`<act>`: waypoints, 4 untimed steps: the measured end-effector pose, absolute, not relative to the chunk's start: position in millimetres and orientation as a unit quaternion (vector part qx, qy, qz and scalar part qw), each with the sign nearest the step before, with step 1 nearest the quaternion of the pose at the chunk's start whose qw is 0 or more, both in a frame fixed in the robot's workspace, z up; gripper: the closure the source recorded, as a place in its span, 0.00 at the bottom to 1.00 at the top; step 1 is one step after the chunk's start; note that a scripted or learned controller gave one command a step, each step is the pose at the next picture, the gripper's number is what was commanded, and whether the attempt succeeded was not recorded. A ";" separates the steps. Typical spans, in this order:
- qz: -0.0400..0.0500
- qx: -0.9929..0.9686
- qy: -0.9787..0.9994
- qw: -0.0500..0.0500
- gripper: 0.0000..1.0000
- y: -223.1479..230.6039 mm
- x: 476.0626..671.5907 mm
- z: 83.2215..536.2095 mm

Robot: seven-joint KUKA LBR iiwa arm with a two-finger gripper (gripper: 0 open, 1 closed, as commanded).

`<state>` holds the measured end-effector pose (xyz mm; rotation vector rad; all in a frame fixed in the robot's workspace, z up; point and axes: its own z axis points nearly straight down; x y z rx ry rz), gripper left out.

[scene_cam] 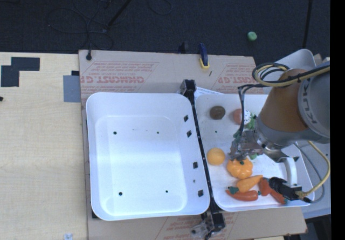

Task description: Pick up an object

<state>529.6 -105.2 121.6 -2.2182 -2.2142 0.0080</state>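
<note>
Toy produce [239, 169] fills the right bin [226, 204] beneath the pincer [243, 148], whose grip I cannot tell.

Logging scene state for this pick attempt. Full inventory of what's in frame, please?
left bin: 1, white, left half of the bench
right bin: 1, white, right of the left bin, holds all the toy food
brown round item: 1, brown, far end of the right bin
pinkish item: 1, pink-red, right of the brown one, partly behind the arm
orange ball: 1, yellow-orange, by the right bin's left wall
orange pumpkin-like item: 1, orange, just under the gripper
near-edge pile: several orange and red pieces, exact count unclear, near edge of the right bin
green ball: 1, green, on the dark floor beyond the bench
blue-yellow clamp: 1, far edge of the cardboard
gripper: 1, dark, low over the right bin above the pumpkin-like item
arm: 1, grey with orange band, from the right
</note>
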 end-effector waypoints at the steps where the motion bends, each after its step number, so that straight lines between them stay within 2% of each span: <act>1: 0.001 -0.708 -0.706 -0.003 1.00 -178.7 574.1 145.8; 2: 0.002 -0.708 -0.707 0.004 1.00 -162.6 508.5 125.7; 3: -0.005 -0.704 -0.710 -0.004 1.00 -80.6 494.8 320.7; 4: 0.003 -0.709 -0.705 0.002 1.00 -149.8 497.4 261.5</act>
